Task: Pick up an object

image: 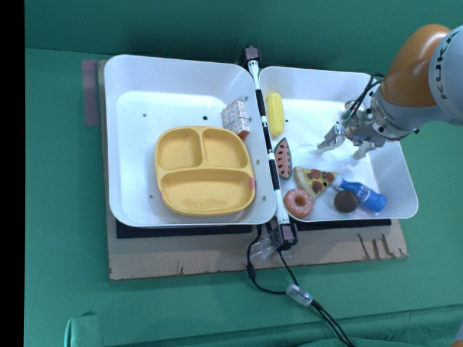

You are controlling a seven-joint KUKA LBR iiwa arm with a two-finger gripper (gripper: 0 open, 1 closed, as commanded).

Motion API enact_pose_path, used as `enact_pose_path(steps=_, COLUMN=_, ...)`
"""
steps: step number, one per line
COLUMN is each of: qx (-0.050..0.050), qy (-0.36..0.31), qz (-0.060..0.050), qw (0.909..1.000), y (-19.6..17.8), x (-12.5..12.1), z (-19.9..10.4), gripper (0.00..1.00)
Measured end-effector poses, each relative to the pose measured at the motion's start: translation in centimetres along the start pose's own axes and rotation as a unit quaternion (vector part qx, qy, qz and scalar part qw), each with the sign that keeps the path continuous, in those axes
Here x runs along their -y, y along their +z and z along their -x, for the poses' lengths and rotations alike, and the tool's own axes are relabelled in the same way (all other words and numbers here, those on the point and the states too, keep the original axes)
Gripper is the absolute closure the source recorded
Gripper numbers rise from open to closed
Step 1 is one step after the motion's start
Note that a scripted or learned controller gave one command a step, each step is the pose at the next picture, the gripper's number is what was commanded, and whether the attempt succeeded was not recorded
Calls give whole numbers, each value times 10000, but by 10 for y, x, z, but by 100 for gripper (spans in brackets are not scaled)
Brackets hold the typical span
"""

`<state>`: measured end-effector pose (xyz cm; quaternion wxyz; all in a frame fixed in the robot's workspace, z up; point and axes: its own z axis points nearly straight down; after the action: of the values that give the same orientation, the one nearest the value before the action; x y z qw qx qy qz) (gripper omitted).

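A grey, rounded KUKA arm [443, 78] with black lettering, a glossy orange band above its wrist, thin dark cables, and a pale metal two-finger gripper [346, 143].

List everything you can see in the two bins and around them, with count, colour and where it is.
bins: 2, white, side by side
divided plate: 1, yellow, left bin
small box: 1, white and red, left bin, right side
corn: 1, yellow, right bin, top left
watermelon slice: 1, red, right bin, left edge
pizza slice: 1, right bin
donut: 1, pink, right bin, lower left
brown round piece: 1, right bin
bottle: 1, blue, right bin
cable: 1, black, front of bench
gripper: 1, grey, over right bin
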<state>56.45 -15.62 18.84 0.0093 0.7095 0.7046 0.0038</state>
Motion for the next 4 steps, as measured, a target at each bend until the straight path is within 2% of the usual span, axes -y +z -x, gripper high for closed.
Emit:
enact_pose_path(steps=1, qx=41, qy=37, qz=87, qw=9999, y=-17, x=-3, z=4, gripper=100)
enact_pose_path(steps=2, qx=40, qy=35, qz=86, qw=9999, y=-17, x=-3, z=4, gripper=0)
enact_pose_path(steps=3, qx=-7, qy=-16, qz=3, qw=10000, y=1, x=-61, z=-38, gripper=0)
enact_pose_path(steps=4, qx=22, qy=15, qz=84, qw=10000, y=-16, x=-64, z=-35, gripper=100)
